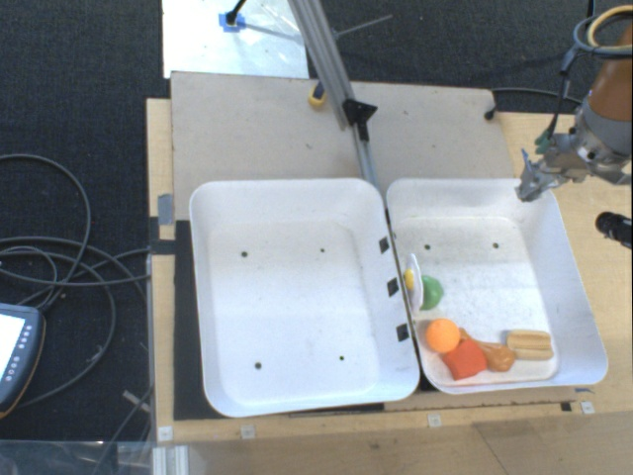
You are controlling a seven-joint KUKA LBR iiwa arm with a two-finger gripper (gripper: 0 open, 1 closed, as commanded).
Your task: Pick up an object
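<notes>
The hand (532, 186) sits at the far right corner of the right bin (554, 226), over the bin's rim, at the end of the grey arm (605, 132) that enters from the right edge of the view. Whether it is spread or pressed together cannot be told at this size and angle. Nothing is visible in its grip.

All loose objects lie in the right bin, grouped at its near side and well apart from the hand. A green ball (431, 292) rests against the bin's left wall, just beside a small white and yellow item (410, 279) on the divide between the bins. Nearer the camera, an orange ball (442, 335) touches a red block (464, 360). A brown-orange piece (498, 357) lies just right of the red block, and a tan, bread-roll-shaped object (529, 343) lies beside it toward the bin's near right corner.

The left bin (297, 295) stands side by side with the right one on the desk (247, 117). A grey metal rod (326, 52) slants down from the top of the view to the junction of the two bins, with a black clamp (358, 113) partway along it. Black cables (59, 255) trail across the dark floor to the left, where a screen device (15, 349) lies at the edge of the view.
</notes>
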